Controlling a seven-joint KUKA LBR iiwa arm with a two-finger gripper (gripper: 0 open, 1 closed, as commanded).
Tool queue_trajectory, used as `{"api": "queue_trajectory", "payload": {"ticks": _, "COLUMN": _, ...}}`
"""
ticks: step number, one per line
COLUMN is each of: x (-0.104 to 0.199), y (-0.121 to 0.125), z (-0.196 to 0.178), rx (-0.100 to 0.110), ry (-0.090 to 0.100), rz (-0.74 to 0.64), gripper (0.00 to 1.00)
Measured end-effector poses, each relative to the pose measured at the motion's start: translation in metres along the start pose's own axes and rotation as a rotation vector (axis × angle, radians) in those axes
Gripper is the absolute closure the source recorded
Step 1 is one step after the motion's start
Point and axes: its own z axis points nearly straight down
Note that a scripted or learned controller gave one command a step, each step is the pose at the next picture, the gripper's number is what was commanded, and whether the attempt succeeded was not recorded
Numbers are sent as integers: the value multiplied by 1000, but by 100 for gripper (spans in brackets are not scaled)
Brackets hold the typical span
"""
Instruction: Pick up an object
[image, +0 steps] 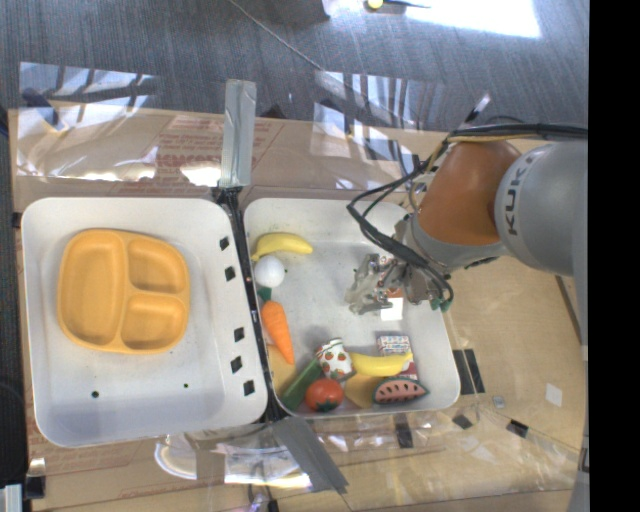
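Observation:
My gripper (372, 288) hangs over the middle of the right bin (330, 222), above bare floor, with nothing seen between its fingers. Toy foods lie around it: a banana (281, 244) and a white ball (268, 270) at the bin's upper left, and a carrot (277, 330) along the left wall. In the front are a strawberry-like piece (334, 358), a second banana (380, 365), a tomato (324, 395), a green piece (300, 382) and a watermelon slice (397, 390). A small red-and-white box (393, 344) sits just below the gripper.
The left bin (60, 400) holds a yellow divided plate (123, 290). A grey tape strip (235, 135) runs up from the seam between the bins. The arm's orange band (470, 195) and cables overhang the right bin's right side.

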Motion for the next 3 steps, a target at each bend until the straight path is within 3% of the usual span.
{"api": "queue_trajectory", "payload": {"ticks": 1, "x": -10, "y": -6, "z": -168, "rx": 4, "ry": -9, "rz": 142, "gripper": 100}}
{"api": "queue_trajectory", "payload": {"ticks": 2, "x": 33, "y": -3, "z": -22, "rx": -1, "ry": 14, "rz": 547, "gripper": 100}}
{"api": "queue_trajectory", "payload": {"ticks": 3, "x": -27, "y": -4, "z": -93, "rx": 1, "ry": 3, "rz": 678, "gripper": 100}}
